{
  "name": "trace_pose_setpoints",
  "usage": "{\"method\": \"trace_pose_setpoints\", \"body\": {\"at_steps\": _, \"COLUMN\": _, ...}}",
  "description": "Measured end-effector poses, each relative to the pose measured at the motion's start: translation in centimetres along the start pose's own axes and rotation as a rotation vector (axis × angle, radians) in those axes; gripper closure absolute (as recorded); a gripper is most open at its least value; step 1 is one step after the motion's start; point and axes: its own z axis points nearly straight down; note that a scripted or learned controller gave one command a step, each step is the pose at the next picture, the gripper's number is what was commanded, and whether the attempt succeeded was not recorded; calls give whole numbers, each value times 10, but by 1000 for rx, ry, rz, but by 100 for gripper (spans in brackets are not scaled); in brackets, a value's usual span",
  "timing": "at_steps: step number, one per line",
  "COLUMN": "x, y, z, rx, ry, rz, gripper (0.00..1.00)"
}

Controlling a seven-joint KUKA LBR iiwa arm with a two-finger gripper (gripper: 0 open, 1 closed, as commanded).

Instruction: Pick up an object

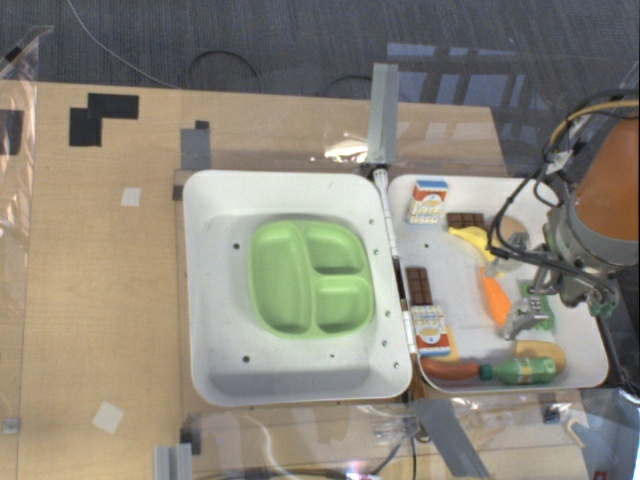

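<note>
The gripper (522, 320) hung low in the right bin (455, 280), jaws seemingly narrow and holding nothing I could see. Just beyond its tips, toward the bin's middle, lay the carrot (494, 301), the likeliest target; nearer the camera sat the green bottle (520, 371) and a sausage (450, 370). Farther off lay the banana (470, 240), the chocolate bar (419, 287), then the green tray (308, 278) in the left bin (215, 268). A good grasp probably meant opening wider and straddling the carrot across its width.
</note>
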Motion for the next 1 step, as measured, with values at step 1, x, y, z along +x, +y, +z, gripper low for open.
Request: {"method": "trace_pose_setpoints", "body": {"at_steps": 1, "x": -34, "y": -18, "z": 134, "rx": -1, "ry": -2, "rz": -119, "gripper": 0}}
